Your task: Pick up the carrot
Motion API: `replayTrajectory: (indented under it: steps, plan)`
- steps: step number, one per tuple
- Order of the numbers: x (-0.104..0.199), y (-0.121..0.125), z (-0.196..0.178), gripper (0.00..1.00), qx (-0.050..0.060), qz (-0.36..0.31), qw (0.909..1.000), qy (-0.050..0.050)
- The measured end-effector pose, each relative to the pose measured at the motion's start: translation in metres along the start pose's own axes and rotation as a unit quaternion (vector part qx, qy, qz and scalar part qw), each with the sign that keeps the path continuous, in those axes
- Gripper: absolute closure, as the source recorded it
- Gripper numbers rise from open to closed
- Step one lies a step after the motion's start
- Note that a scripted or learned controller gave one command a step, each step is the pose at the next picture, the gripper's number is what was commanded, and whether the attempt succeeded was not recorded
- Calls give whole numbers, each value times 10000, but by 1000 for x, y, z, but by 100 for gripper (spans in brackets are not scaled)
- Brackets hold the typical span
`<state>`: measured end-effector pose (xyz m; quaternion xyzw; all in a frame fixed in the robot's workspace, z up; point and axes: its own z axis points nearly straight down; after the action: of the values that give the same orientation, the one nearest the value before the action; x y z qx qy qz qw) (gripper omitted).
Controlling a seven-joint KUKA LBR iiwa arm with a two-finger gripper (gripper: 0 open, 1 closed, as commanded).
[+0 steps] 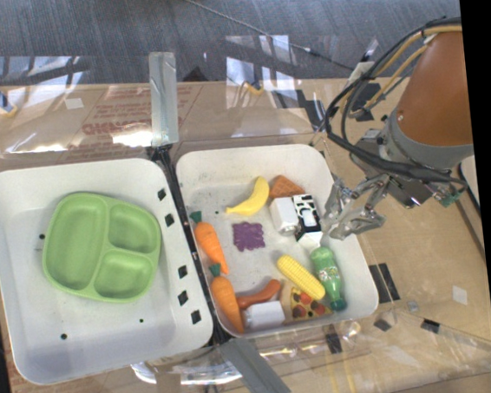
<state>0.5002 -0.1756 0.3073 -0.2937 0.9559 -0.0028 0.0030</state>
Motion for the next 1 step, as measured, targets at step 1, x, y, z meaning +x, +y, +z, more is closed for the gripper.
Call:
replayTrajectory:
  steps: [1]
  plan:
    - [-19, -55, -117, 100, -13, -1636, 9865, 3]
